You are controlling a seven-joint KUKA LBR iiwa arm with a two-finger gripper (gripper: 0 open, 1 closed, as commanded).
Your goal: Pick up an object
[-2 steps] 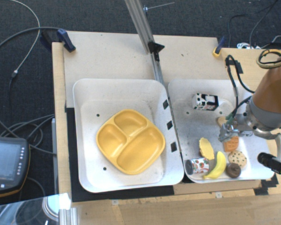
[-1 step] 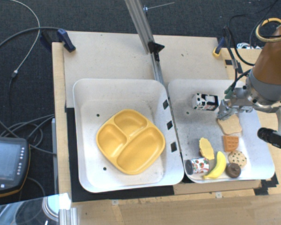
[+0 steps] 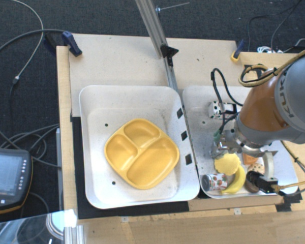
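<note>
Banana [image 3: 237, 181] sits in the right bin [image 3: 193, 136], touching a yellow lemon [image 3: 227, 163], with the gripper [image 3: 229, 149] hanging right over that lemon. Finger spread, honestly can't tell. Probably best dropping straight down, centred on one fruit.

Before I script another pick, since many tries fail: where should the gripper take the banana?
Probably mid-curve on the banana, from above, fingers across its narrow width. It lies flat in the right bin, crowded by a yellow round object and a small can.
</note>
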